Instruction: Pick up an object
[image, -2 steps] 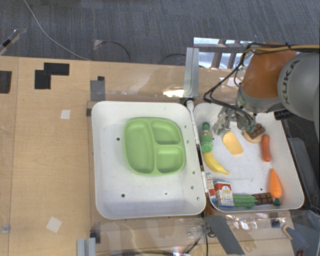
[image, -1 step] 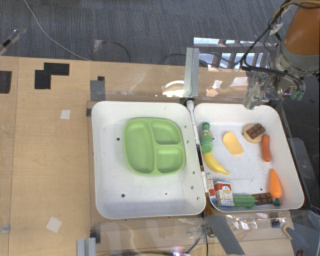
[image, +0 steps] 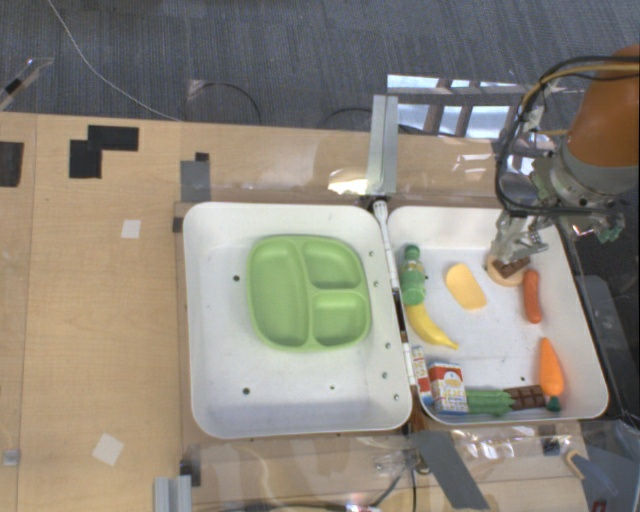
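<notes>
Reaching into the right bin (image: 590, 385) near its far right corner, the gripper (image: 513, 252) hangs directly over a small brown-topped round item (image: 508, 268), possibly touching it. Nothing lifted yet; the grasp and raise remain. Finger opening cannot be read from this angle.

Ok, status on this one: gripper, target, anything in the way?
Gripper down in right white bin, fingers over small round brown-topped piece. Grasp unconfirmed. Red sausage and yellow oval piece close by.

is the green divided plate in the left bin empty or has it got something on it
Empty. All three compartments of the green plate show bare green; the toy food lies in the right bin.
</notes>
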